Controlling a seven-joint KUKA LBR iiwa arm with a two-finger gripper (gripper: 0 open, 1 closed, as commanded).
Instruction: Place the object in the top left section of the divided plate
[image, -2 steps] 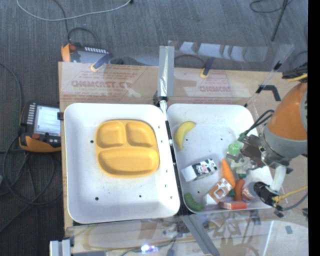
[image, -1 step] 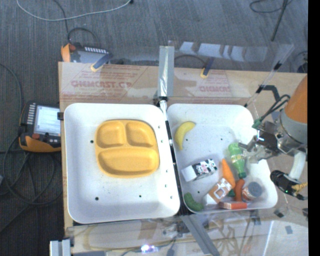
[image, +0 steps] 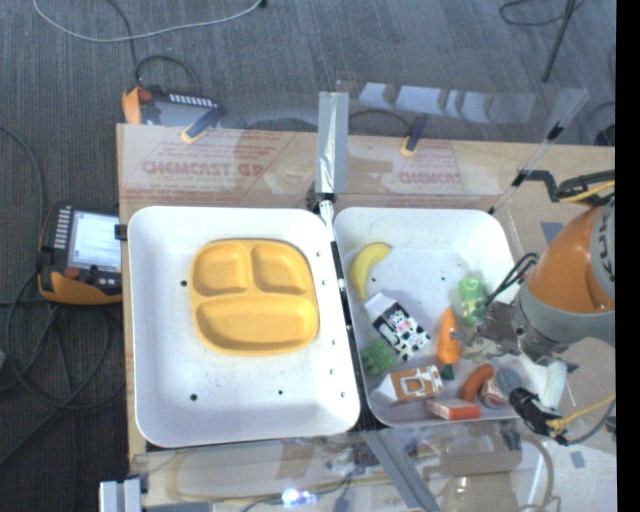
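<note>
A yellow divided plate (image: 255, 297), its three sections bare, is seen lying near the middle of the left white bin (image: 160, 400); its top left section sits toward the bin's far left side. The object to be placed has not been singled out, and none is seen carried. Candidates are found in the right white bin (image: 480, 225): one yellow banana (image: 368, 264) near the dividing wall, one small black-and-white carton (image: 399, 328), one orange carrot (image: 448, 337), one green leafy toy (image: 377, 357), one pale green piece (image: 470, 293), one small orange-and-white box (image: 416, 382), one flat red packet (image: 455, 409) and one red sausage-shaped piece (image: 477, 379).

The hand (image: 497, 330) is glimpsed low at the right bin's right side, just beside the carrot and the pale green piece; whether it is open or closed cannot be told, being masked by the grey wrist and its orange band (image: 578, 270).

The picking stage is judged to be in hand. A clean pick is best made on a piece standing apart from its neighbours; the clustered items would be disturbed by a wide approach. After lifting, the dividing wall must be cleared, and the release should be made low over the small top left section, so that nothing rolls into the adjoining sections.

Two bins are counted on the counter (image: 250, 165), with one plate.
</note>
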